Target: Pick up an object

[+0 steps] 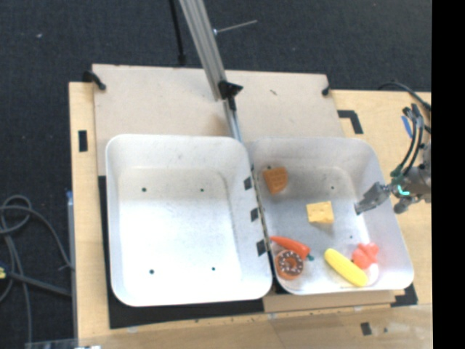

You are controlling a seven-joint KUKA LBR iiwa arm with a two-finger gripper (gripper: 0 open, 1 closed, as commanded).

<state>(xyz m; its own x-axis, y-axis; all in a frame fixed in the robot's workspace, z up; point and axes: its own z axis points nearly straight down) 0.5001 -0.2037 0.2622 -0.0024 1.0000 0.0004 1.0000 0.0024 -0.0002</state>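
The gripper (378,196) hovers at the right bin's (341,151) right rim, and whether it is released or clenched, I cannot tell. Below it lie a yellow banana (345,267), red piece (365,254), yellow block (320,213), carrot (289,245), donut (290,265) and orange piece (275,179).

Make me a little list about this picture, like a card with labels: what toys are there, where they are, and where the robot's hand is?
left bin: white, bare floor showing
right bin: holds all the toys
orange-brown block: far left part of the right bin
yellow cube: middle
carrot: near left, beside the donut
donut: near left corner
banana: near edge
red toy: near right, by the banana
gripper: at the right bin's right rim, holding nothing seen
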